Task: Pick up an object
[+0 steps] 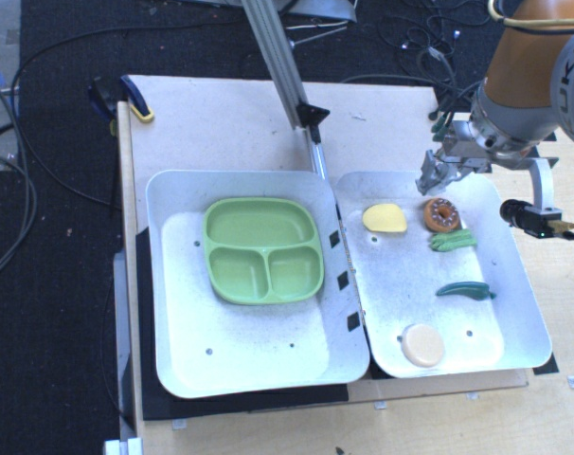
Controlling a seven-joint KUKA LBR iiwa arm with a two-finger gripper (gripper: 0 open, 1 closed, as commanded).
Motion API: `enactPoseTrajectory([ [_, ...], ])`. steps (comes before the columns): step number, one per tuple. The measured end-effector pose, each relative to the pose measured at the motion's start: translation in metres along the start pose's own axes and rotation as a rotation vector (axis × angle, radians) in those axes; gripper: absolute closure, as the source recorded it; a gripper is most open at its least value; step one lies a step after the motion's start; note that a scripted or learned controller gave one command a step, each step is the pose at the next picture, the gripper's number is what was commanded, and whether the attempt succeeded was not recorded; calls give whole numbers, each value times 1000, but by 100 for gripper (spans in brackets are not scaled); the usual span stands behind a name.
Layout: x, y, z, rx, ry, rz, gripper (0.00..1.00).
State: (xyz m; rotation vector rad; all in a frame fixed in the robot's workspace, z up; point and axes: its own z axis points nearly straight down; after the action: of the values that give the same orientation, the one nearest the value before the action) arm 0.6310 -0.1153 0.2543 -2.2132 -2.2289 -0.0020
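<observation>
Pale green tray (264, 250); yellow piece (385, 219); brown doughnut (442, 215); white bins (173, 349).

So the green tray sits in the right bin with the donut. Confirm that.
Not quite. The camera view shows the green tray in the left bin. The donut lies in the right bin, just below the gripper.
</observation>
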Motion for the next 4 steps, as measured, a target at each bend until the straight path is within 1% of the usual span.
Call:
enactPoseTrajectory([
  [1,44,-1,5,1,-1,1,100],
  [2,103,0,12,1,-1,2,100],
  [3,157,-14,6,2,-1,1,100],
  [4,210,-13,4,-1,-1,1,100],
])
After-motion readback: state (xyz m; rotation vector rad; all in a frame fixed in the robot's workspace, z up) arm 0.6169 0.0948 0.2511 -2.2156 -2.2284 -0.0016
